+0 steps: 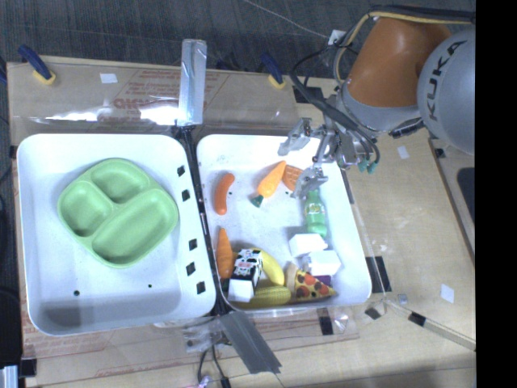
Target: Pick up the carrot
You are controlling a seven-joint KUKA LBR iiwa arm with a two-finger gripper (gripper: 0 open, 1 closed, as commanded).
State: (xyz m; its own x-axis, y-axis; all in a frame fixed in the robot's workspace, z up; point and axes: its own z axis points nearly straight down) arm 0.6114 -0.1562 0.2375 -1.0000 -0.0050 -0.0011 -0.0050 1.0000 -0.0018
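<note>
carrot [272,179] is lying tilted near the top of the right bin [353,217], just left of and a bit below the end effector [317,153], not touching it. can't tell the end effector's state from here

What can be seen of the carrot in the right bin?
The carrot is a small orange toy, plastic-looking, tapered, with a dark green tip at its lower-left end. It lies tilted on the floor of the right bin, in the upper middle, thick end up-right beside another orange piece. The claw hangs just to its right, and no contact can be made out.
</note>
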